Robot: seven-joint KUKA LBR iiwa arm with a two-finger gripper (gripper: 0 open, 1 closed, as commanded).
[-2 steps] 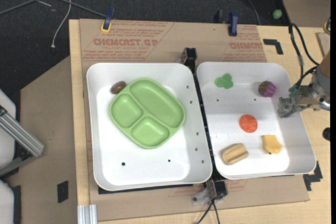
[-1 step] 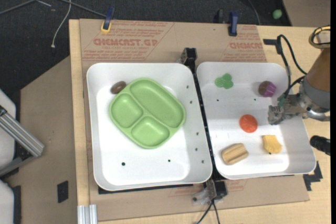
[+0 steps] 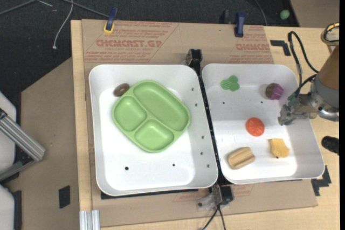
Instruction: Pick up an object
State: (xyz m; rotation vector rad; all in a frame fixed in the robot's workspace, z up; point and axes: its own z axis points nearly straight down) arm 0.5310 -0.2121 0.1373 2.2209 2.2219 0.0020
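The right bin holds a green clover-shaped piece, a purple item, an orange-red ball, a yellow chunk and a tan bread roll. My gripper hangs over the right side of this bin, just right of the orange-red ball, below the purple item and above the yellow chunk. Nothing shows in its grasp. The arm's grey wrist comes in over the bin's right rim.
The left bin holds a green divided plate and a small brown item at its upper left. A black divider runs between the bins. Clamps sit at the bench's far edge, cables on the floor.
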